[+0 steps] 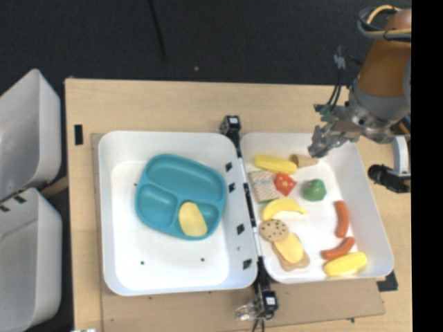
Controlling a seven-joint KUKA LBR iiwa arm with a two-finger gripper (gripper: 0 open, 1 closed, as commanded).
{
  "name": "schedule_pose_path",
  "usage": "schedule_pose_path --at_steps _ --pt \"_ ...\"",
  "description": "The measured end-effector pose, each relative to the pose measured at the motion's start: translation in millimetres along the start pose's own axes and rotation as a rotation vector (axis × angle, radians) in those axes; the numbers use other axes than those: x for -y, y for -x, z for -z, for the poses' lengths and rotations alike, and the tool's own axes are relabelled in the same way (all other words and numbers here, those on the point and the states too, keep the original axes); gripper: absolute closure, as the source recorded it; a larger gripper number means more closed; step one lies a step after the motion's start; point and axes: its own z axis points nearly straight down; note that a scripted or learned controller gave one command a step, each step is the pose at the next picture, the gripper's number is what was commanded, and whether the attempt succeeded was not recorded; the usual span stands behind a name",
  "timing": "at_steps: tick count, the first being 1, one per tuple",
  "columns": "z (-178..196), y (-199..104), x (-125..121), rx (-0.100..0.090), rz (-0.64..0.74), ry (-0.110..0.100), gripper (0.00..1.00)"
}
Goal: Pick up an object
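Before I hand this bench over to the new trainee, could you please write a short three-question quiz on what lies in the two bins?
1. True or false: the teal plate sits in the left bin.
2. What lies on the plate? A) a red sausage B) a yellow potato-like piece C) a cookie
3. Fill in: the gripper hovers over the ____ bin's far corner.

Key: 1 true; 2 B; 3 right.

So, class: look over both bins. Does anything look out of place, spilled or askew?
Nothing stands out. The blue plate sits flat in the left bin, a yellow piece in one compartment. The toy foods, such as the cookie, lie loosely inside the right bin.
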Motion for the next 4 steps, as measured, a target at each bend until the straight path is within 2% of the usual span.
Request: schedule_pose_path --at_steps 1,2,3,4 --pt "-8.9 -60.4 12.1 0.001 0.000 -0.001 1.00" --pt "-0.3 -111.7 25.9 0.000 0.000 -0.001 1.00" --pt "-18.6 -122.2 29.2 0.002 -0.003 -0.001 1.00" --pt "-19.5 -125.5 34.6 0.001 -0.004 -0.002 1.00"
